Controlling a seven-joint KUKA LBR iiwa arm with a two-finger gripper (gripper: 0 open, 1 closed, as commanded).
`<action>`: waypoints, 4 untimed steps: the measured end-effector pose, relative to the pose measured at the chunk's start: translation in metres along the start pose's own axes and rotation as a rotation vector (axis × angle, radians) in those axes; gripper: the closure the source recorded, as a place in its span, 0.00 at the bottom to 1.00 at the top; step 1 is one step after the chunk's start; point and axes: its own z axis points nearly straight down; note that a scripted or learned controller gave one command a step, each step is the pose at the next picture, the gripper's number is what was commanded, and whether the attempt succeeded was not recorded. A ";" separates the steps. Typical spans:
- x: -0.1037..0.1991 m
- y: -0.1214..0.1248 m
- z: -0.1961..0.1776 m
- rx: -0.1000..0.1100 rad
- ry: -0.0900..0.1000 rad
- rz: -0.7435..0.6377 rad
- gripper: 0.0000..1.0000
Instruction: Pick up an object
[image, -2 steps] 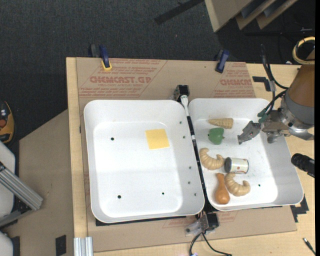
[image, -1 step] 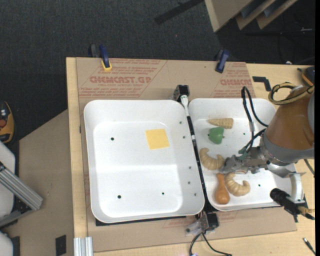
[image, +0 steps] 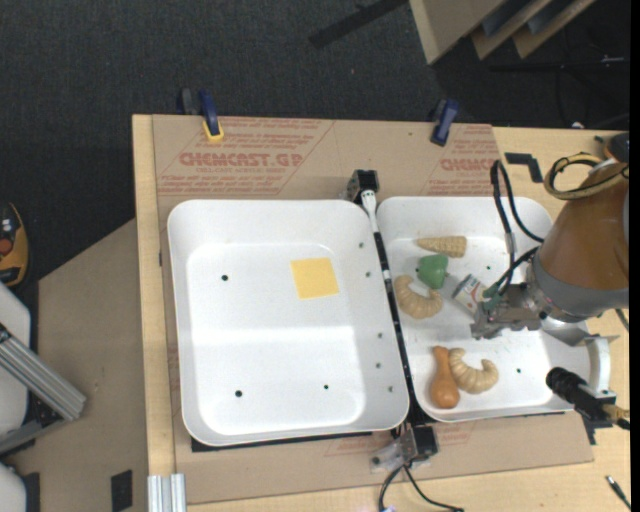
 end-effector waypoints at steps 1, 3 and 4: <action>0.066 0.107 -0.052 -0.012 0.002 -0.012 1.00; -0.102 0.151 -0.354 -0.019 -0.010 -0.002 1.00; -0.061 0.089 -0.209 0.019 0.007 -0.001 1.00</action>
